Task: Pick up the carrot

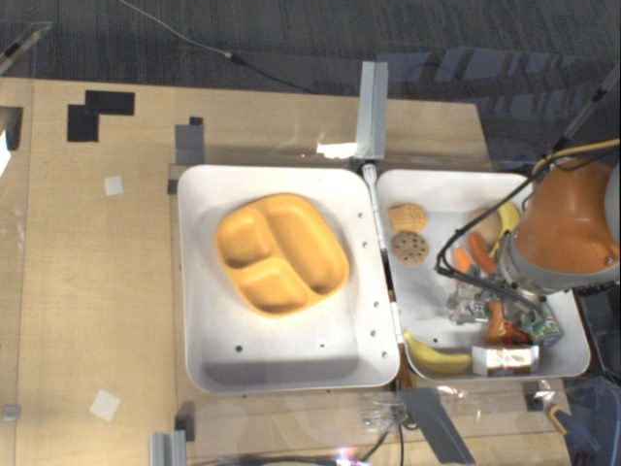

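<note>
An orange carrot (481, 254) lies in the right white bin (437, 197), partly hidden under the arm's cables. A second orange-red piece (497, 322) shows just below the gripper; I cannot tell what it is. My gripper (470, 305) is low in the right bin, just below and left of the carrot, with the orange-banded wrist (572, 223) above it to the right. The wrist and cables cover most of the gripper's tip.
The right bin also holds a banana (437, 355), a white box (505, 360), a dark cookie (409, 249), a tan biscuit (408, 217), a yellow item (506, 223) and a green item (543, 331). A yellow divided plate (281, 253) sits in the left bin (204, 289).
</note>
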Action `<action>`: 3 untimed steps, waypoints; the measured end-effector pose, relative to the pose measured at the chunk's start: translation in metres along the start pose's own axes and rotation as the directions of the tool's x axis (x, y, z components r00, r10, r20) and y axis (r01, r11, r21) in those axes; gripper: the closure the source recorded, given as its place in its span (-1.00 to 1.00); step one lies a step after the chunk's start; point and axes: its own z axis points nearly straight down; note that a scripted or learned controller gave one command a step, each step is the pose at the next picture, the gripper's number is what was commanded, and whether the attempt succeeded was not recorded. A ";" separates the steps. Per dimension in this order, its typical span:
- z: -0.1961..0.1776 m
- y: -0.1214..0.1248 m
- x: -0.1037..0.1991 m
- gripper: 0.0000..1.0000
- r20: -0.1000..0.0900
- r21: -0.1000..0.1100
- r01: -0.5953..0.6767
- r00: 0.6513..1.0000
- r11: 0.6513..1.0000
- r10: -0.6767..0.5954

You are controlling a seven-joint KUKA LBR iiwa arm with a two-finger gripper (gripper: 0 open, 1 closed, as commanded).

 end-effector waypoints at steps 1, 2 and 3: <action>-0.131 0.071 -0.036 1.00 -0.004 -0.004 0.007 1.000 1.000 -0.007; -0.081 0.117 0.019 1.00 -0.022 -0.003 -0.046 0.999 0.999 0.046; -0.271 0.013 0.010 1.00 -0.004 0.003 -0.244 0.970 0.970 0.244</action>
